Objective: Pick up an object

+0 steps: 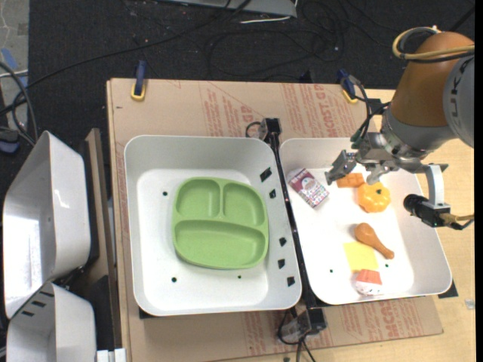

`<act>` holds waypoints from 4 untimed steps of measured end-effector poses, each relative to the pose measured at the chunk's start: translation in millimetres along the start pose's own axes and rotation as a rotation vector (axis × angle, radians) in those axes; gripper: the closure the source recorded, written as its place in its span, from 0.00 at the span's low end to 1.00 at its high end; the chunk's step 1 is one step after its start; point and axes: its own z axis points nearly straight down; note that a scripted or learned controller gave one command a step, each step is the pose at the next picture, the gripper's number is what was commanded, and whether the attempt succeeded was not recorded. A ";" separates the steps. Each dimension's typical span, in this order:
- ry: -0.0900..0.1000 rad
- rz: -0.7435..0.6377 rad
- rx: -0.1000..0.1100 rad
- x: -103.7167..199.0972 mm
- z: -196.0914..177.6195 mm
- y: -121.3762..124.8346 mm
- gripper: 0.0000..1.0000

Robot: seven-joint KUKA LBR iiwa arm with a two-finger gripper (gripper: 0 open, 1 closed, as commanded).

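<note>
The arm reaches in from the right and its gripper (361, 166) hangs low over the far part of the right bin (423, 277), its fingers (341, 163) spread apart with nothing clearly between them. Just under and beside them lies a small orange piece (349, 179), and touching distance to the right sits a yellow-orange pepper (373, 197); either could be the target. Nearer the camera in the same bin lie a brown drumstick (373, 240), a yellow block (361, 257) and a small red-and-white carton (367, 280), while a purple packet (309, 187) rests by the bin's left wall. The left bin (143, 202) holds a green divided plate (220, 223). This looks like the approach step, just ahead of a grasp. The next move likely calls for settling straight down so the fingers straddle one item alone, then closing and lifting; the pepper crowding the orange piece could spoil the grip.
</note>
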 end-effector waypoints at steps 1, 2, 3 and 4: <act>-0.006 0.013 0.000 -89.2 -36.5 -82.3 0.00; 0.000 -0.012 -0.021 28.2 -221.5 -70.0 0.00; -0.006 -0.003 -0.019 -1.5 -348.7 -21.0 0.00; 0.003 -0.004 0.017 32.9 -184.9 -31.6 0.00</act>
